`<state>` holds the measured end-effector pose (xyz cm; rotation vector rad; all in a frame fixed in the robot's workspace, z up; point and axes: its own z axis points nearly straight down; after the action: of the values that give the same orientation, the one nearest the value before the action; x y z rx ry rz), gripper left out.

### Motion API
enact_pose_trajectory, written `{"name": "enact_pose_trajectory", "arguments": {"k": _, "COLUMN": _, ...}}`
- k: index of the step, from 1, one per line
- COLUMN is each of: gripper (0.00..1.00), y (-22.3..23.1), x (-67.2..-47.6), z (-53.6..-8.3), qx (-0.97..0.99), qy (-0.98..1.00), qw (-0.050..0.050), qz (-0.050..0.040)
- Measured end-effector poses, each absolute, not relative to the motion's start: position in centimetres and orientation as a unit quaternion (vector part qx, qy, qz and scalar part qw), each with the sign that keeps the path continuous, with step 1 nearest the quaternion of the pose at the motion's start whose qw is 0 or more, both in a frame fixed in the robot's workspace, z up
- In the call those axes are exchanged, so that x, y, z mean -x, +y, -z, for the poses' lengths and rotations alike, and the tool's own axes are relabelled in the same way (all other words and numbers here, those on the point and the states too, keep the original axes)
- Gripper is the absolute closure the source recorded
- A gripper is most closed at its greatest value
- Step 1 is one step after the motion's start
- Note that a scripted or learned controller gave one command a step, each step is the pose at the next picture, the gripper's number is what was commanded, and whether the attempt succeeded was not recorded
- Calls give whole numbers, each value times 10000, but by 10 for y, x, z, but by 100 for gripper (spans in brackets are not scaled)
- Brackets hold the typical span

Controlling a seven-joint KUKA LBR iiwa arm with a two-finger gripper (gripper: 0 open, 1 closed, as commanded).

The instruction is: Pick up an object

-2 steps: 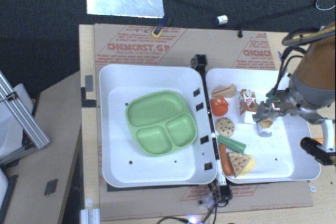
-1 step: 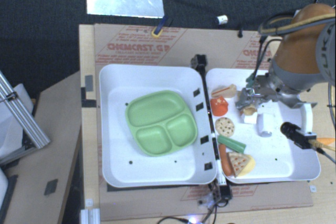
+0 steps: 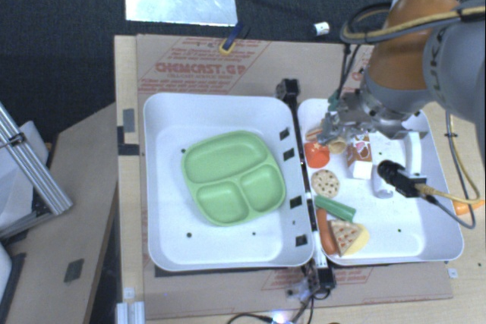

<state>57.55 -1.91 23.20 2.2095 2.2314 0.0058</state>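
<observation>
My gripper [image 3: 332, 131] is low over the back left corner of the right bin [image 3: 437, 239]. Just beneath it lie a red tomato-like piece [image 3: 317, 155] and a small pale yellowish item [image 3: 335, 145]. A white and brown carton [image 3: 360, 158] stands just to its right. Further forward in the same bin are a chocolate-chip cookie [image 3: 325, 182], a green stick [image 3: 336, 206], a pizza slice [image 3: 349, 237] and an orange sausage-like piece [image 3: 325, 230]. Nothing can be seen held.
The left bin [image 3: 163, 239] holds a green divided plate [image 3: 231, 177]. A white handle-shaped object [image 3: 412, 152] lies at the right bin's right side. Black clips [image 3: 298, 178] run along the divider between the bins. The arm covers the right bin's back right corner.
</observation>
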Motion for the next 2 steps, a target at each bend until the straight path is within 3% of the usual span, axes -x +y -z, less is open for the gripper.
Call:
{"name": "enact_pose_trajectory", "arguments": {"k": 1, "gripper": 100, "y": 2, "x": -622, "z": -229, "qx": -7044, "qy": 7098, "qw": 16, "qz": -20}}
{"name": "enact_pose_trajectory", "arguments": {"k": 2, "gripper": 100, "y": 24, "x": -633, "z": -233, "qx": -7046, "qy": 7096, "qw": 10, "qz": -17}}
